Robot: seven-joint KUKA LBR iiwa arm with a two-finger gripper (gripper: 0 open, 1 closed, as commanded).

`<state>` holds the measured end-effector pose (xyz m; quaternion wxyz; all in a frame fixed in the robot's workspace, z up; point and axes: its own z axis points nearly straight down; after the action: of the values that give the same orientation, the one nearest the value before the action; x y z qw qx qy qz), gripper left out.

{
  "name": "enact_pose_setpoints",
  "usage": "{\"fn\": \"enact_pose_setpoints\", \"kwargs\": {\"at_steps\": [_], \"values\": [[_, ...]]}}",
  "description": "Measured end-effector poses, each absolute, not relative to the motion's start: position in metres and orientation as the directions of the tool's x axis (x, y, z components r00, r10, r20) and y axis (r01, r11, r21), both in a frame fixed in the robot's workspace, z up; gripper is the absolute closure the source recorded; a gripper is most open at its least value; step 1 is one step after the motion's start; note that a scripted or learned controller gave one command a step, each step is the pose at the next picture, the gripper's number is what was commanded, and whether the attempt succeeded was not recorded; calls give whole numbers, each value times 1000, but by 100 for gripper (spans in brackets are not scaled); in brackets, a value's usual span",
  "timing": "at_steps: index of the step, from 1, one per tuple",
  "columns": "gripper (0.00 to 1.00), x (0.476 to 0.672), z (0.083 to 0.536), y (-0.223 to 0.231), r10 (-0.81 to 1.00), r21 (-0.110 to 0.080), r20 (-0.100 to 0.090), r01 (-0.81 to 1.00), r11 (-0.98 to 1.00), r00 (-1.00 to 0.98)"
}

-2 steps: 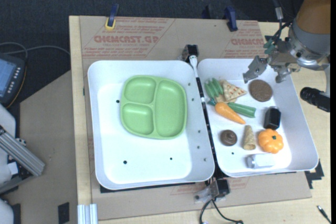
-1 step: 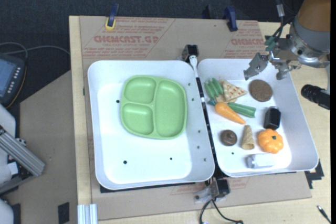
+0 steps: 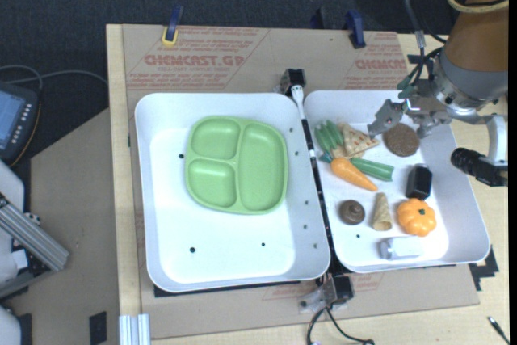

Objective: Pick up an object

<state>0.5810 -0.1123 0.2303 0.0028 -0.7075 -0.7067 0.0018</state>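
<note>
The right bin (image 3: 477,234) holds several toy foods. A brown round disc (image 3: 401,142) lies near its far side. My gripper (image 3: 406,124) hangs just above that disc, its fingers spread open, one grey finger (image 3: 383,120) out to the left. Nothing sits between the fingers. Left of the disc lie a tan wedge (image 3: 356,141), green beans (image 3: 327,137), an orange carrot (image 3: 354,172) and a green pod (image 3: 373,168). Nearer the front are a black block (image 3: 418,182), an orange pumpkin (image 3: 415,217), a brown ring (image 3: 351,212), a tan cone (image 3: 381,212) and a pale grey block (image 3: 398,248).
The left bin (image 3: 161,254) holds a green divided plate (image 3: 238,164). The bins meet at a raised rim (image 3: 311,174). The arm's grey and orange body (image 3: 481,28) looms over the right bin's far right corner. Clamps (image 3: 171,27) hold the board at the back.
</note>
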Motion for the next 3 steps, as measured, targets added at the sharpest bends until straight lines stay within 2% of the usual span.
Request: {"fn": "enact_pose_setpoints", "kwargs": {"at_steps": [2,3], "values": [[0,584,120,-104,1000,-8,2,1000,-1,1],[0,592,94,-103,1000,25,1,1000,-1,1]]}}
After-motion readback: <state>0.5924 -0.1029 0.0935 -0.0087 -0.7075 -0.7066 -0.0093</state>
